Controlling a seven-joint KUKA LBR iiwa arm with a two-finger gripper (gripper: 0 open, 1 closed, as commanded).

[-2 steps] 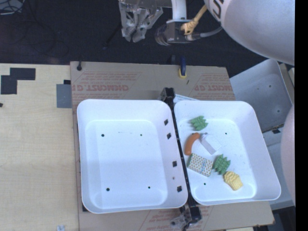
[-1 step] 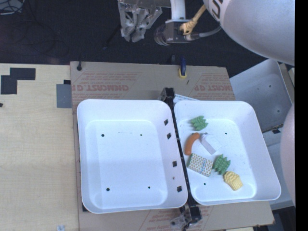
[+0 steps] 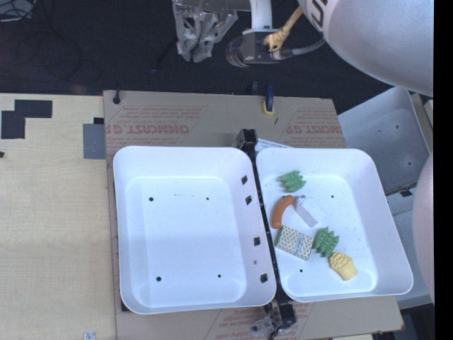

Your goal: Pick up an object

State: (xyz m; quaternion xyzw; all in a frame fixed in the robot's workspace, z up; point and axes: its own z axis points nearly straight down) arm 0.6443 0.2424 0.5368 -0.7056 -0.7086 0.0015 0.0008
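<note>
Gripper (image 3: 202, 42) hangs high above the bench, beyond the far edge of the cardboard sheet (image 3: 212, 122) that lies under both bins, against the dark background. Its fingers point down and sit close together, nothing between them; from this slant I cannot tell for sure whether they are fully closed. The grey arm (image 3: 375, 27) runs in from the right, well above the right bin's far right corner.

Left bin (image 3: 134, 190): bare white floor with four small dark holes.

Right bin (image 3: 375, 190) holds all the objects, grouped toward its left wall and the middle of its floor:
- green leafy toy (image 3: 291, 182), nearest the far edge, left of centre.
- orange sausage-shaped toy (image 3: 282, 210), just beside the left wall, lying at a slant.
- small pale flat piece (image 3: 306, 213), just right of the orange toy, touching or nearly touching it.
- patterned square block (image 3: 294, 243), near side of the orange toy, tilted.
- second green spiky toy (image 3: 325, 241), just right of the block, touching it or nearly so.
- yellow toy (image 3: 342, 265), closest to the near edge, just beside the green spiky toy.

Black clips (image 3: 249, 200) line the joint where the two bins meet. The gripper is well apart from every object in the right bin.
</note>
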